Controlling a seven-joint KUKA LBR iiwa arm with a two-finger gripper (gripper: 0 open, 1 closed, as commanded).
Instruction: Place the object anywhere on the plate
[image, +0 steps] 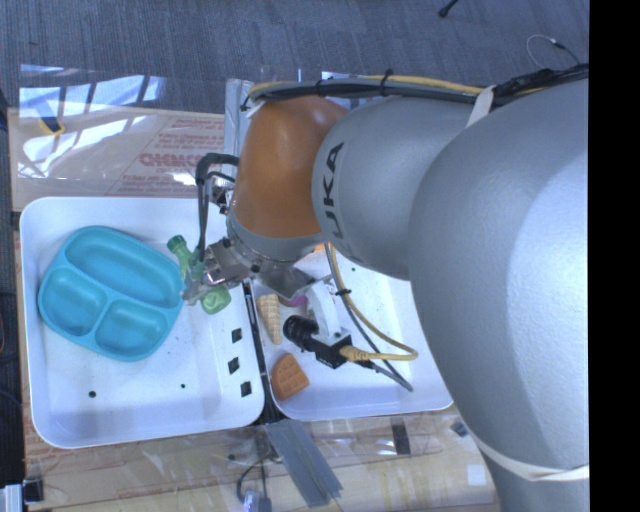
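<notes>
A blue three-compartment plate (105, 292) lies in the left white bin (60, 420), toward its left side. My gripper (207, 274) hangs just off the plate's right edge, under the orange wrist band. A green toy object (214, 298) with a thin stem reaching up-left sits between the fingers, so the gripper is shut on it. The green object is beside the plate's rim, over the bin floor rather than over a compartment. Much of the gripper is hidden by the arm.
The right bin (400, 400) holds a tan cone-shaped toy (270, 316), an orange waffle-like piece (290, 375) and a pink item (296, 297) partly under the arm. The big grey arm covers most of that bin. A ridge divides the two bins.
</notes>
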